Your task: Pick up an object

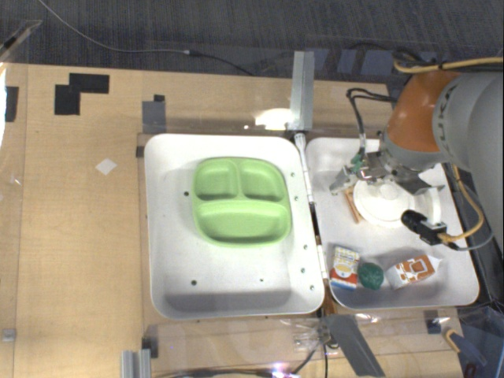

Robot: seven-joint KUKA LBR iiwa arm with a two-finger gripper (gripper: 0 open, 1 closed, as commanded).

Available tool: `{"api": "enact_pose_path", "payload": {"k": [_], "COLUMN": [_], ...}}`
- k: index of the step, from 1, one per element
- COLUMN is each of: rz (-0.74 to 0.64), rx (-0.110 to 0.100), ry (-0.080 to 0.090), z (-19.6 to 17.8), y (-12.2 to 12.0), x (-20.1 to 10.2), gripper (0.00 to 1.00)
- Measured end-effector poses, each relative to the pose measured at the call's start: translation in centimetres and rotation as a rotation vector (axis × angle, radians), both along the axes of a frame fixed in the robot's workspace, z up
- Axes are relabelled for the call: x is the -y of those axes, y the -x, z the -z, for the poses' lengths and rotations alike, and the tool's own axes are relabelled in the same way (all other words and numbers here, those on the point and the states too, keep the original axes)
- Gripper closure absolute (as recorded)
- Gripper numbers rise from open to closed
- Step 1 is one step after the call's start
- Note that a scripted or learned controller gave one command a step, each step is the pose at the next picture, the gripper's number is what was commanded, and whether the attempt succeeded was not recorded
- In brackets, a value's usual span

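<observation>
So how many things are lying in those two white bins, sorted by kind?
Green divided tray: 1
White plate: 1
Small cartons: 2
Green ball: 1
Brown stick: 1
Total: 6

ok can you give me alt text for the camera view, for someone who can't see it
A grey arm with an orange band reaches from the right over the right bin, its gripper above a white disc. Two small cartons and a green ball lie along that bin's near edge. The left bin holds a green divided tray.
</observation>
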State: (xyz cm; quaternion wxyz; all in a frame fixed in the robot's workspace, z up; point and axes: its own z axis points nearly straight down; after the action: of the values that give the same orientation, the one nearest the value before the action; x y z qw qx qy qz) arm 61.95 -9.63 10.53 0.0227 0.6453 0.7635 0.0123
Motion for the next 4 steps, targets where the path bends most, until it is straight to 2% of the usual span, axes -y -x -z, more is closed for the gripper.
{"api": "enact_pose_path", "payload": {"k": [1, 2, 3, 4], "rz": [-0.020, 0.062, 0.046, 0.119], "rx": [-0.009, -0.003, -0.001, -0.004], "ry": [-0.003, -0.009, -0.005, -0.013], "z": [0.2, 0.2, 0.1, 0.2], "y": [-1.5, -0.9, -0.3, 0.0], "x": [-0.5, -0.3, -0.6, -0.2], "gripper": [0.00, 0.00, 0.00, 0.00]}}
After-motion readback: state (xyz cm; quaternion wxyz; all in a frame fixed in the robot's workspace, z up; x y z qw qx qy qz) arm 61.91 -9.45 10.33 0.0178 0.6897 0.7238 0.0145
